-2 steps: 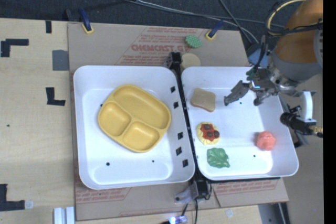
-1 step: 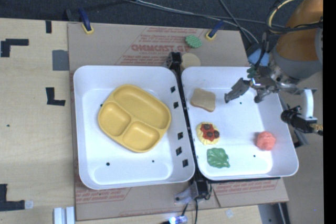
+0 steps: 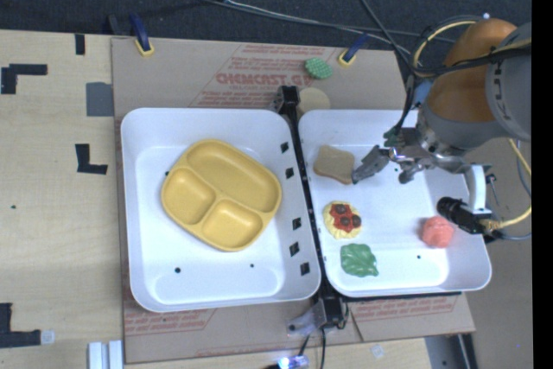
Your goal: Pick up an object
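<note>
Gripper (image 3: 386, 166) over the right bin (image 3: 467, 276), jaws spread open and holding nothing. The tan bread slice (image 3: 333, 163), the nearest candidate, lies flat just beyond the fingertip toward the bins' divider. It appears light, thin and probably rigid toy plastic; a pinch across its short edges seems the best hold. The pizza piece (image 3: 343, 219), green leaf (image 3: 358, 260) and pink lump (image 3: 437, 232) lie farther off.

arm (image 3: 484, 91) cut by right edge; fingers' (image 3: 370, 165) gap unclear
</note>
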Tool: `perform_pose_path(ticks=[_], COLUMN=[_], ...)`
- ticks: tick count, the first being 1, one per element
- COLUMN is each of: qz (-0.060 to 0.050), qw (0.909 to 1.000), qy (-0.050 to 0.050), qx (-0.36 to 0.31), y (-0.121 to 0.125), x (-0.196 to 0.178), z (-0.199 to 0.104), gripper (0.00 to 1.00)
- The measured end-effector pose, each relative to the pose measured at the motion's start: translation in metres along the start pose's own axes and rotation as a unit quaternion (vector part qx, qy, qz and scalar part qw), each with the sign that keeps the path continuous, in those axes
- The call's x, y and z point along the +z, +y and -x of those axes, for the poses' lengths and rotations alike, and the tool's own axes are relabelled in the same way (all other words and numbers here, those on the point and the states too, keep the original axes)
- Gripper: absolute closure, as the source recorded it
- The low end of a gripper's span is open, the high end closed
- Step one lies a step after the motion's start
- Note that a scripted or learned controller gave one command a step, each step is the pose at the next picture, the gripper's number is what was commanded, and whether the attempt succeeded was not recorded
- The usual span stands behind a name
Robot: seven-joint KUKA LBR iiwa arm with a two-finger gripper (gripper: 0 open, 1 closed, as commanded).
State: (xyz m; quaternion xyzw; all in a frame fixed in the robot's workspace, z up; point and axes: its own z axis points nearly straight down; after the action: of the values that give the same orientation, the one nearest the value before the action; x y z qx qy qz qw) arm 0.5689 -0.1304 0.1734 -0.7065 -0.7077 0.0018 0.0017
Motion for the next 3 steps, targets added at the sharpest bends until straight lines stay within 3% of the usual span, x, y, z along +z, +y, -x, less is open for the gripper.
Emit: perform_pose_path(ticks=[1,2,3], qz=[0.000,0.003,0.004], qw=[1.0000,1.0000,1.0000], qy=[0.000,-0.001,0.000], qx=[0.000,0.001,0.000], y=[0.001,0.002,0.003], x=[0.063,0.089,0.076], z=[-0.004,-0.004,-0.005], gripper=[0.00,0.00,1.00])
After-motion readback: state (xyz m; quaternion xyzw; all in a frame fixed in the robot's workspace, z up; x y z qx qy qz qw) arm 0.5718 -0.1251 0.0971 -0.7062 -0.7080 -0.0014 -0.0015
